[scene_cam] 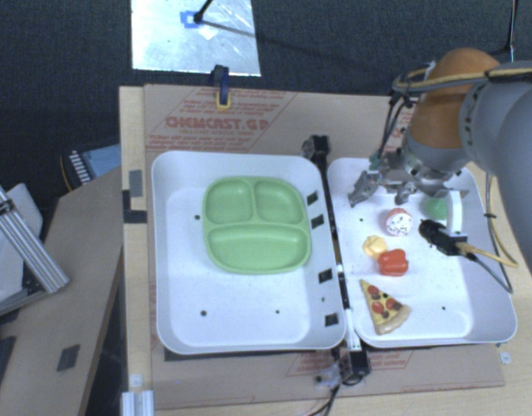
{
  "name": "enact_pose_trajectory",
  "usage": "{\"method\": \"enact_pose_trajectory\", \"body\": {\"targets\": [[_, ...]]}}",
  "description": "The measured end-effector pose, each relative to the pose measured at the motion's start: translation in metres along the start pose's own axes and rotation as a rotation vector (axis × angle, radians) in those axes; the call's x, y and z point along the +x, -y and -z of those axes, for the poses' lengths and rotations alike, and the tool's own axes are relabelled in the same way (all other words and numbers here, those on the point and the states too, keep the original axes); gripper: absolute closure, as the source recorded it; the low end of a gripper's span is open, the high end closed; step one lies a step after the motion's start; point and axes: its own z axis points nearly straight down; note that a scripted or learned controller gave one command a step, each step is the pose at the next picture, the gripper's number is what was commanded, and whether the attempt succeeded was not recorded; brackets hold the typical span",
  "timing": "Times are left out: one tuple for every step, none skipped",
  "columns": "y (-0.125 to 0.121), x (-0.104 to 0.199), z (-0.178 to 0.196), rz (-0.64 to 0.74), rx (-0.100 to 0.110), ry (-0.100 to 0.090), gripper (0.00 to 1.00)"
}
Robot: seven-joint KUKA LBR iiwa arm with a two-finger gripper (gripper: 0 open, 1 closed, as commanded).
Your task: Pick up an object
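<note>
My gripper [381, 195] hangs over the back of the right bin [487, 319], open, its two grey fingers spread with nothing between them. Just in front of it lies a white toy with red marks [398, 223]. A small yellow piece [374, 246] and a red piece [392, 263] lie side by side nearer the front. A toy pizza slice [384, 305] lies near the bin's front left corner. Partly hidden behind the gripper's right side is a green piece [437, 206].
The left bin [175, 302] holds a green divided plate [254, 224]. A black divider [328, 232] runs between the two bins. The arm's grey and orange body [461, 102] looms over the right bin's back right corner.
</note>
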Motion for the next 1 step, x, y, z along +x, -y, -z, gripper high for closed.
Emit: {"method": "enact_pose_trajectory", "body": {"targets": [[-0.0009,0.0005,-0.0473,0.000,-0.002,0.000,0.00]]}}
